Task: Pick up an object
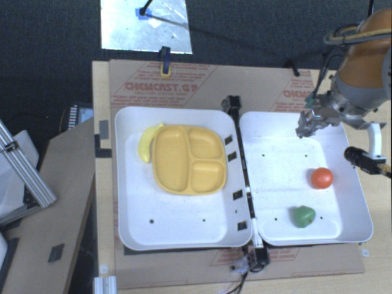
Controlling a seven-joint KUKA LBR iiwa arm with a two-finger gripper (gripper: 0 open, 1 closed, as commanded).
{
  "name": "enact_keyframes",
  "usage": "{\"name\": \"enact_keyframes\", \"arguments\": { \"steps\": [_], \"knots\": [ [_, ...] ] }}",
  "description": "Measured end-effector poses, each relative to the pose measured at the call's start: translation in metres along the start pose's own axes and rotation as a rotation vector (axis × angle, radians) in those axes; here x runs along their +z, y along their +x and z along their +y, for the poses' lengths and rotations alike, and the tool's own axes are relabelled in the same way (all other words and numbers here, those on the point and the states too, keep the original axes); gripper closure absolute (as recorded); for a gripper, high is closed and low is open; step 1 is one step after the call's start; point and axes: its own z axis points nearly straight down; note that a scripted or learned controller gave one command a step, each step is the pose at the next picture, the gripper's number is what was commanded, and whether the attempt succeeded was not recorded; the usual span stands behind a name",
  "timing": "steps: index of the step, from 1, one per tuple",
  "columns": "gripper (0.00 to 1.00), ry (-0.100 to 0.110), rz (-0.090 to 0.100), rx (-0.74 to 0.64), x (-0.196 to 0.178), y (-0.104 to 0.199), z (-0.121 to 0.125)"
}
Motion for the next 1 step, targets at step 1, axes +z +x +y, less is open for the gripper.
{"name": "enact_keyframes", "arguments": {
  "steps": [1],
  "knots": [
    [1.00,-0.001,0.000,-0.001,-0.0016,0.0629,0.0120]
  ]
}}
